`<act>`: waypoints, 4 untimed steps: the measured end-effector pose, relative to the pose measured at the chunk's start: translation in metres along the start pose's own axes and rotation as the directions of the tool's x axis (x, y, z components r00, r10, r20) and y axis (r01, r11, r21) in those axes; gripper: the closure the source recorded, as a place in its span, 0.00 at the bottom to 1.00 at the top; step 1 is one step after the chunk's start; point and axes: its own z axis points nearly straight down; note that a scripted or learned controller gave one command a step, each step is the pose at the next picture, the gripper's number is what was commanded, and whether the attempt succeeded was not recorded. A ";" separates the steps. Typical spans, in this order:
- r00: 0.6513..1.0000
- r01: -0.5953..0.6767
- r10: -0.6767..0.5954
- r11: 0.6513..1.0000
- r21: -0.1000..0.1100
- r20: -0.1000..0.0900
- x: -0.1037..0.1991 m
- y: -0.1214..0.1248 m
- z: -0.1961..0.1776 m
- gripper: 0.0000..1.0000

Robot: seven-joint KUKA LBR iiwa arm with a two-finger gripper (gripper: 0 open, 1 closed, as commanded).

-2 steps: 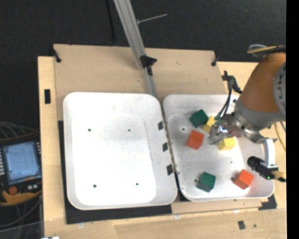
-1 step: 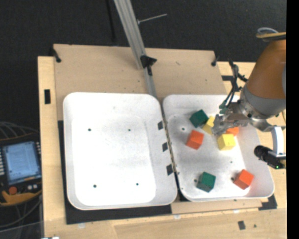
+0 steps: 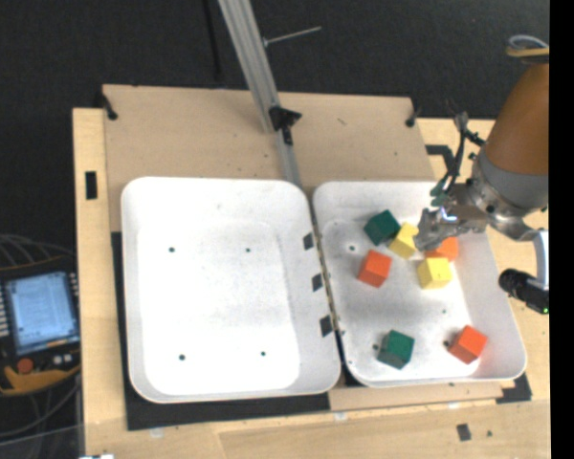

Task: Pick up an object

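Hovering over rt bin (image 3: 497, 285), pincer (image 3: 429, 235) by yellow cube (image 3: 405, 241); grip state unclear

An orange block (image 3: 448, 248) is partly hidden behind the tool (image 3: 430, 234), and the tool's tips are too blurred to be made out. The arm (image 3: 519, 142) is cut off at the right side. The small screen (image 3: 38, 309) at the left is too blurry to be read.

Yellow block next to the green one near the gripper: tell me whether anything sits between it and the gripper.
Nothing visible does. The gripper hangs right at the yellow block, with the green block on the block's far side and an orange block beside the gripper.
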 end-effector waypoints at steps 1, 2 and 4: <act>1.000 0.000 0.000 1.000 0.004 0.001 0.046 0.003 0.011 1.00; 1.000 0.004 -0.004 1.000 0.003 -0.002 0.099 0.015 0.003 1.00; 1.000 0.004 -0.004 1.000 0.004 -0.003 0.211 0.020 0.006 1.00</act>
